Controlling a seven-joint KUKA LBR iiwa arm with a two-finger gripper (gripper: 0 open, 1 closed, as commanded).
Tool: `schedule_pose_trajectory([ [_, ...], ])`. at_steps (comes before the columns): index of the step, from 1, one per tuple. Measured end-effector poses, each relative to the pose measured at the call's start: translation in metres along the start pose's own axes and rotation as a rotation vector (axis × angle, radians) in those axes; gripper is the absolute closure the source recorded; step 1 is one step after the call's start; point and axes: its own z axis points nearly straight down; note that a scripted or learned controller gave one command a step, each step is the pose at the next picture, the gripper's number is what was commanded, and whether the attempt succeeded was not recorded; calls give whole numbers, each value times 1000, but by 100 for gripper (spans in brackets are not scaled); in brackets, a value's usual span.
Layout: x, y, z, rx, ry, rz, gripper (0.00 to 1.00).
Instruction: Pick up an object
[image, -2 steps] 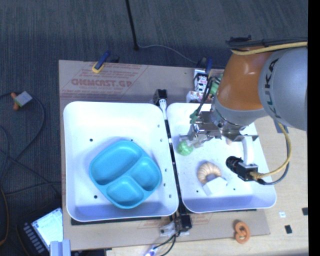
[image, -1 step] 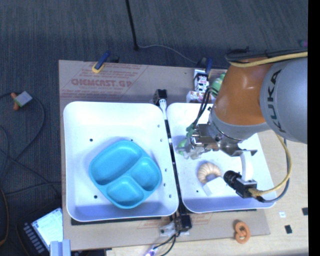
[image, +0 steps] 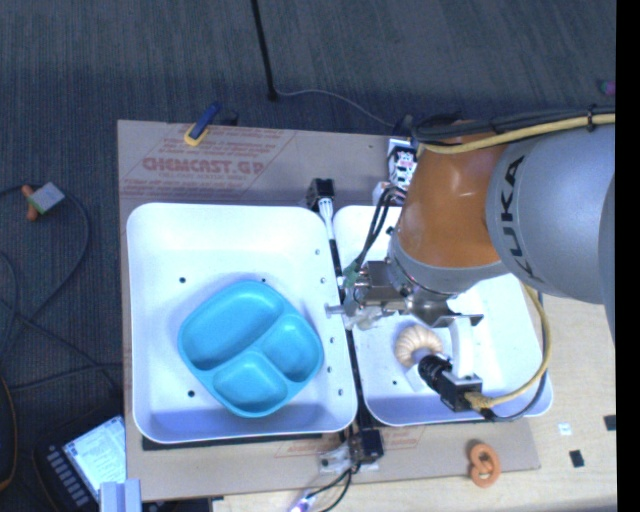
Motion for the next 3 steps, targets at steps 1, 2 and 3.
schedule_pose_trajectory([
  [1,55,0,-25,0,0,-1,100],
  [2,70,-1,16,2,-1,1,100],
  [3,76,-1,20,2,-1,1,100],
])
